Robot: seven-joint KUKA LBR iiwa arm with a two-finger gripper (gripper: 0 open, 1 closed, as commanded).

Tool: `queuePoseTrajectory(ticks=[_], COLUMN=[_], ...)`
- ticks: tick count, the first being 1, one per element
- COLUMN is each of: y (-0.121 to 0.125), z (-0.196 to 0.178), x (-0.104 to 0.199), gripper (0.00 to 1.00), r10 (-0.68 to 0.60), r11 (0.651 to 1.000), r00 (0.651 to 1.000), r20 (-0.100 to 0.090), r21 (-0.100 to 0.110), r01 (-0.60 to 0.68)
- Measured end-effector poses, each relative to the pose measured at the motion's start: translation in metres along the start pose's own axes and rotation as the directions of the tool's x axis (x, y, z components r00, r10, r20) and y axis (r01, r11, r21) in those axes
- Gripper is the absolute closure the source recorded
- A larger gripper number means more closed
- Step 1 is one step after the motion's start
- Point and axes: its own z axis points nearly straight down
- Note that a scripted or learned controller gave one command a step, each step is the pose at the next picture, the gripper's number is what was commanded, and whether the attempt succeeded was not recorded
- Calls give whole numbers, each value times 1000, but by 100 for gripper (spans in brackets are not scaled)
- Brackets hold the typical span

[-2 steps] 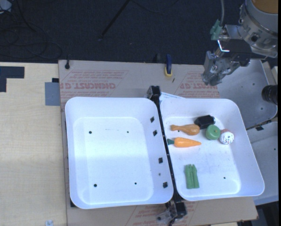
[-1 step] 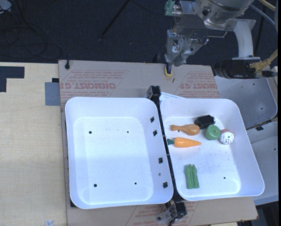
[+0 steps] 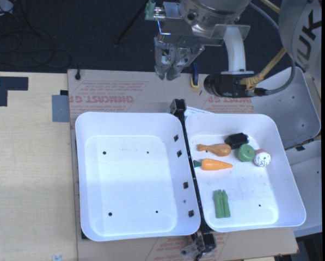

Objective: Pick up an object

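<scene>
our gripper point(image 3: 167, 72) hangs well above and left of the carrot point(image 3: 215, 165) in the right bin point(image 3: 284, 192).

Robotics lab, KUKA arm point(image 3: 216, 4), twin white bins point(image 3: 129, 126), loose cables point(image 3: 31, 42)

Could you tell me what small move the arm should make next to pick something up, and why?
Probably swing the gripper toward the right-hand white bin and stop above the orange toy carrot. The gripper now sits beyond the bins' far edge, over the brown cardboard sheet, with nothing seen between its fingers. All the objects lie in that bin, and the carrot has some open space around it.
</scene>
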Motion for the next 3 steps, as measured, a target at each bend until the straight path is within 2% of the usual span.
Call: queuePoseTrajectory(ticks=[1,2,3], y=[58,77,77], z=[0,-1,-9], x=[52,51,51], gripper=[100,100,100], r10=[5,8,5], r11=[1000,1000,1000], r00=[1000,1000,1000], r20=[1,3,4], r21=[-2,-2,3], r01=[-5,-8,-5])
